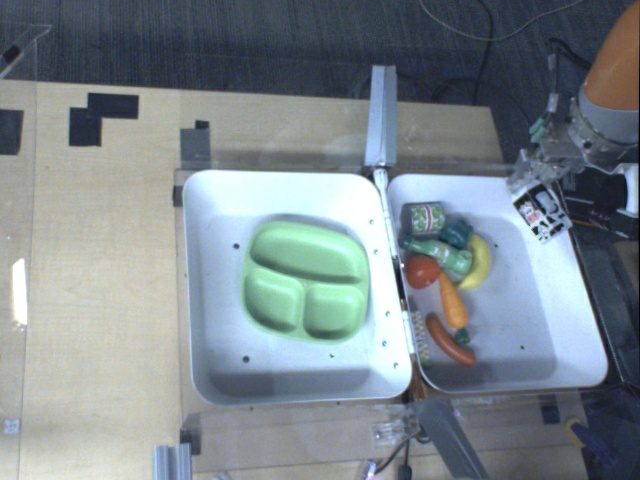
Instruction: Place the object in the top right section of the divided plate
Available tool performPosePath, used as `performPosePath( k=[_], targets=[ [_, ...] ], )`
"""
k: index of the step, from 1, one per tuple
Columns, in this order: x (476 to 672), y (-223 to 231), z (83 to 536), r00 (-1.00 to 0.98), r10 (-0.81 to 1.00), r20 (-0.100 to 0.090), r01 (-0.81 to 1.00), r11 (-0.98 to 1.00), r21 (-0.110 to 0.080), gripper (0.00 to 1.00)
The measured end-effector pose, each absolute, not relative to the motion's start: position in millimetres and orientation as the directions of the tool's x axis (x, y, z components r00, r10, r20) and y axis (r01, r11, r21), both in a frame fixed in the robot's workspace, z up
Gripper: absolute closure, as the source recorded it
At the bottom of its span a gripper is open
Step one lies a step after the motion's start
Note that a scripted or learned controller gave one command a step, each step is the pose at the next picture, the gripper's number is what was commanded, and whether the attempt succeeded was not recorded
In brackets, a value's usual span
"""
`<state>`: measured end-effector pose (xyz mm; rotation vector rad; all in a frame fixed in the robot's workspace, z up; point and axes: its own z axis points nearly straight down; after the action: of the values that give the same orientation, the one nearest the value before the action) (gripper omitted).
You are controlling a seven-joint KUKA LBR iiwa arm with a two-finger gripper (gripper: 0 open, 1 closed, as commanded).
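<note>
Inspector: Progress?
Assessor: None placed. Divided plate (305, 280) bare; toys, carrot (452, 302) included, lie in the bin right of it. Gripper (541, 190) hovers beyond them; jaws' state unreadable.

Wooden bench (90, 298) bearing two shallow white bins side by side: left bin (215, 368) toward 9 o'clock, right bin (570, 348) toward 3 o'clock, their inner rims touching. Black patches (100, 116) lie at 10 o'clock.
</note>
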<state>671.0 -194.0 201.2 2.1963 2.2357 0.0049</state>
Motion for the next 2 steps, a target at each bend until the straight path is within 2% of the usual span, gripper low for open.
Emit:
performPosePath(
  k=[1,2],
  targets=[
    [651.5,-186,98,-0.053,0.999,-0.002,0.999,0.053,0.009,1.00],
    [644.1,-92,168,0.218,0.976,0.002,0.976,-0.218,0.006,1.00]
  ],
)
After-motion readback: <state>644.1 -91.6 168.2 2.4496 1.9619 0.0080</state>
